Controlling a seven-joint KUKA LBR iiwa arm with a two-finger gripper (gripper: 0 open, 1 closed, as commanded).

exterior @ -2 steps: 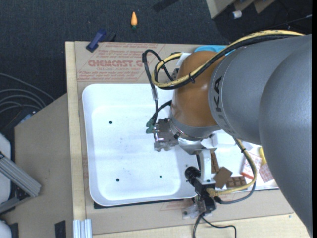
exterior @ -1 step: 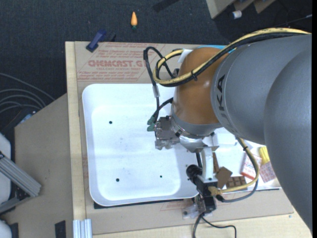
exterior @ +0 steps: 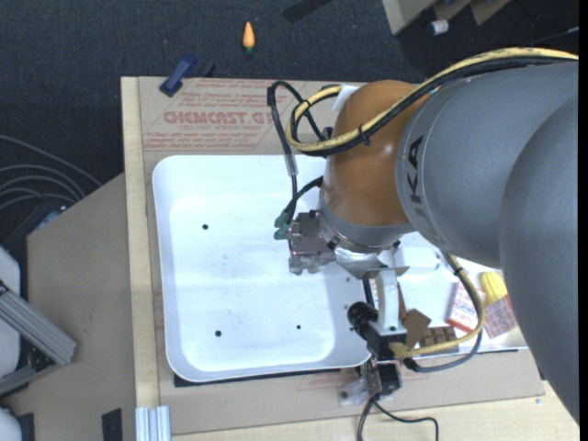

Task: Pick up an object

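My gripper (exterior: 303, 246) hangs low over the right edge of the left white bin (exterior: 230, 283), close to the wall between the two bins. Its metal end is seen from above, under the orange band of the wrist (exterior: 367, 163). Nothing shows under or beside it on the bin floor. In the right bin (exterior: 432, 255), mostly hidden by the arm, lie a red and white packet (exterior: 464, 307), a yellow object (exterior: 494, 286), a brown piece (exterior: 418, 323) and a red patterned card (exterior: 502, 320).
The grey arm (exterior: 496, 173) covers most of the right bin. A cardboard sheet with red lettering (exterior: 216, 113) lies behind the bins. On the dark floor beyond are a blue object (exterior: 178, 74) and a small orange one (exterior: 248, 35).
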